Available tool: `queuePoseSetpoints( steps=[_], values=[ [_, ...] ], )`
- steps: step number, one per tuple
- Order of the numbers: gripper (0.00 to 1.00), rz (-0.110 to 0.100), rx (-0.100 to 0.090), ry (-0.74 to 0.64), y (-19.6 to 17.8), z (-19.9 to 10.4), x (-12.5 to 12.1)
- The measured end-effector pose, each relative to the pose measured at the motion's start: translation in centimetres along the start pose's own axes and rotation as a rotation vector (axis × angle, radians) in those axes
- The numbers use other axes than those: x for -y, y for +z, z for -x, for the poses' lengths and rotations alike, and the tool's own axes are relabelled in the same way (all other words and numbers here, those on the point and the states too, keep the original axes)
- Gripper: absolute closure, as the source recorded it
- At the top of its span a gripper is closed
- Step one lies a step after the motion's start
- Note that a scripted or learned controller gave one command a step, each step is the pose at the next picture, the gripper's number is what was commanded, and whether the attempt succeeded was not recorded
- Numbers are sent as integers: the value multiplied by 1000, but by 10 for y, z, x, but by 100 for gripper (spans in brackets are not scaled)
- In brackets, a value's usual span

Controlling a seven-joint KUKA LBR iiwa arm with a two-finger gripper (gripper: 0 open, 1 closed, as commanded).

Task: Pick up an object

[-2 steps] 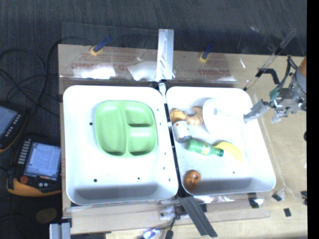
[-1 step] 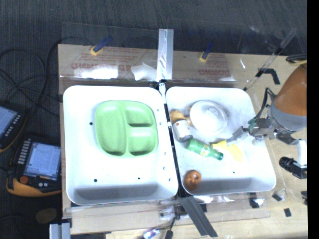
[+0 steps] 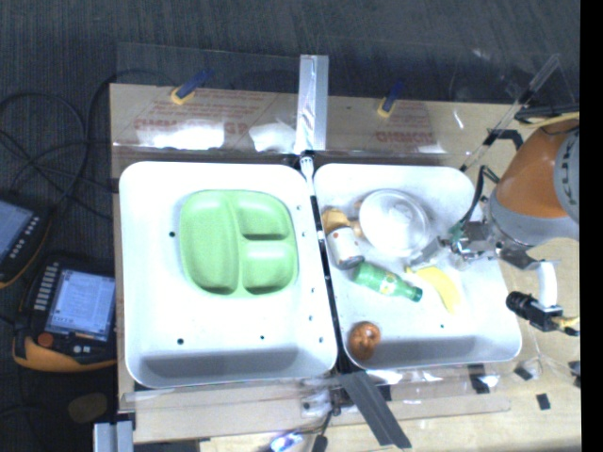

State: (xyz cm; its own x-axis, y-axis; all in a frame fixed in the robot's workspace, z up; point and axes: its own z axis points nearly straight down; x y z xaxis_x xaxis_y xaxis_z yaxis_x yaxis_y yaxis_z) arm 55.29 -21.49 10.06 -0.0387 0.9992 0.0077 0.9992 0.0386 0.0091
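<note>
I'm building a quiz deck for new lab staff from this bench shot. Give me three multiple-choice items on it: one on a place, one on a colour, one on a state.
1. Where is the green divided tray?
A. in the left bin
B. in the right bin
C. on the floor

2. What colour is the bottle in the right bin?
A. red
B. green
C. blue

3. How does the bottle rest?
A. standing upright
B. lying on its side
C. hanging from the arm

Answers:
1. A, the tray sits in the middle of the left bin, left of the divider.
2. B, its body is green with a pale label.
3. B, it stretches flat along the bin floor, between the clear bowl and the brown ball.
</note>
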Motion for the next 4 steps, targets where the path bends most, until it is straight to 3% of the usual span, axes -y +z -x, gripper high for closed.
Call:
queuePoseSetpoints(
  steps=[1, 2, 3, 4],
  values=[
    [0, 22, -5, 243, 4, -5, 18],
    [100, 19, -1, 245, -5, -3, 19],
    [100, 13, 14, 612, 9, -45, 35],
    [100, 15, 12, 905, 9, -88, 36]
  ],
)
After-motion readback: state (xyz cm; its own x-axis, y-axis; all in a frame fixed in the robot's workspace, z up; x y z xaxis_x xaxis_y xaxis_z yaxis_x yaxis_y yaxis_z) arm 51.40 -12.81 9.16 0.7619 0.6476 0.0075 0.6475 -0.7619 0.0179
